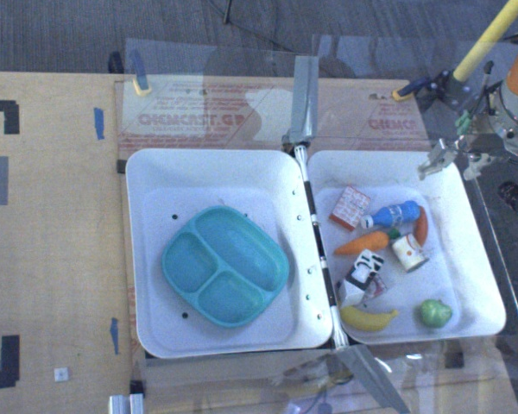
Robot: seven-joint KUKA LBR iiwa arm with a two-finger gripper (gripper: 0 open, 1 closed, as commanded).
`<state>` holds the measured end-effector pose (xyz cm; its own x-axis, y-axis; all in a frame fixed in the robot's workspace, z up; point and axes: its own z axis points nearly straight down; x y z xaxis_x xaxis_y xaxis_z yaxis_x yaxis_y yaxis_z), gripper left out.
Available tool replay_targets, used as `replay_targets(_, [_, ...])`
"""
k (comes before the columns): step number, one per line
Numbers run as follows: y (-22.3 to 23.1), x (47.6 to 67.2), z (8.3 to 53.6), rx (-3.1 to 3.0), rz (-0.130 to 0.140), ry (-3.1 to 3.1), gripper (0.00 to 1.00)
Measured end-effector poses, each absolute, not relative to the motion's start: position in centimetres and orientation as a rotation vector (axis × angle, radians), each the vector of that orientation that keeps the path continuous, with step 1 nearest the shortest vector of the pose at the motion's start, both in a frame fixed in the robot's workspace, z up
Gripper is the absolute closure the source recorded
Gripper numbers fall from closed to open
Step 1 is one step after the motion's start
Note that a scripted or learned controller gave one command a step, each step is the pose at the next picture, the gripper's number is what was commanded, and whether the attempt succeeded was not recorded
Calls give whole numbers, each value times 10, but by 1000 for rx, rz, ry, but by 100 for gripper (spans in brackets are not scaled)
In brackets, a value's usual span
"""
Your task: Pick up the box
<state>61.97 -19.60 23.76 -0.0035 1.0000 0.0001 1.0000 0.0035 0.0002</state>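
The box (351, 207) is small, red and white, and lies flat in the far left part of the right bin (475, 257). My gripper (451, 164) hangs over the far right corner of that bin, up and to the right of the box and well apart from it. Its two metal fingers (429, 167) stand spread with nothing between them, so it is open.
Beside the box lie a blue bottle (395, 214), a carrot (363, 242), a red item (421, 227), a small can (408, 253), a black-and-white object (365, 274), a banana (369, 317) and a green fruit (434, 313). The left bin (147, 188) holds a teal divided plate (226, 266).
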Motion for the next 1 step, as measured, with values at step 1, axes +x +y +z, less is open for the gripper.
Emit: replay_targets(1, [-146,571,88,2325,8,2103,0])
